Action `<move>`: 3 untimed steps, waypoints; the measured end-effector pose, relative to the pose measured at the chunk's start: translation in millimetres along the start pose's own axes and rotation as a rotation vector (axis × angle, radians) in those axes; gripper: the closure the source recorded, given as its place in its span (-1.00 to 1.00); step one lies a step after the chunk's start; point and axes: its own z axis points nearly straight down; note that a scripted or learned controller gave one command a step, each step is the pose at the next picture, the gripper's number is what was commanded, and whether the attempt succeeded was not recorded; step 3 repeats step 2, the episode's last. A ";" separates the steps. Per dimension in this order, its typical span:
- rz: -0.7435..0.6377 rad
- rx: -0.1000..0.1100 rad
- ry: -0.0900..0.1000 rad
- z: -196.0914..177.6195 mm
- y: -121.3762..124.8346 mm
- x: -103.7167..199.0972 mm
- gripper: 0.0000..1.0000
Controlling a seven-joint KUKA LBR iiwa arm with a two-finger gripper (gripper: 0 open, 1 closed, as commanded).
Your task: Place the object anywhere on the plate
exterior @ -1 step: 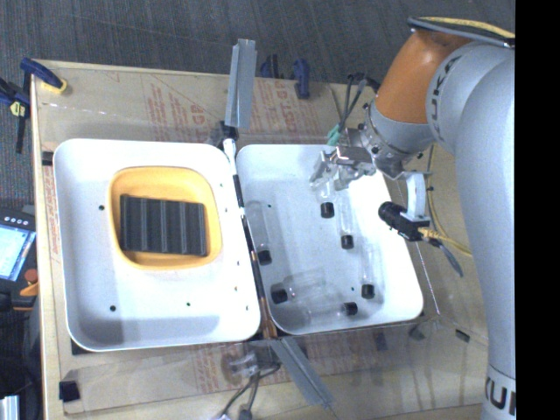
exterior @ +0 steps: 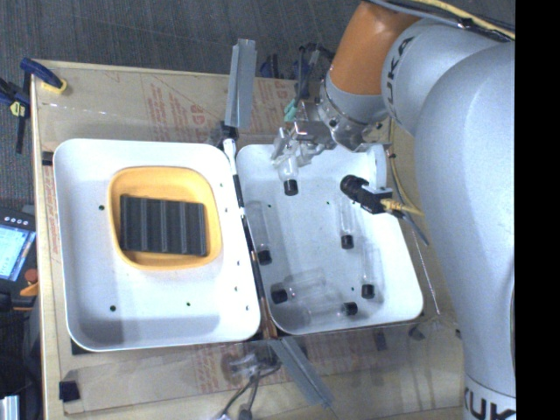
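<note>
Yellow plate in left bin; gripper blurred above right bin

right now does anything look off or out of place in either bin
Nothing is spilled or damaged. The dark slatted object lies flat and square on the yellow plate in the left bin, while the gripper hangs over the right bin.

The plate lies in the left bin, well left of the gripper above the right bin.
</note>
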 end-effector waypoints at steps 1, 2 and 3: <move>-0.243 0.003 -0.001 26.3 -17.6 124.8 1.00; -0.242 0.003 -0.001 26.1 -17.5 124.3 -1.00; -0.242 0.003 -0.001 26.1 -17.5 124.3 -1.00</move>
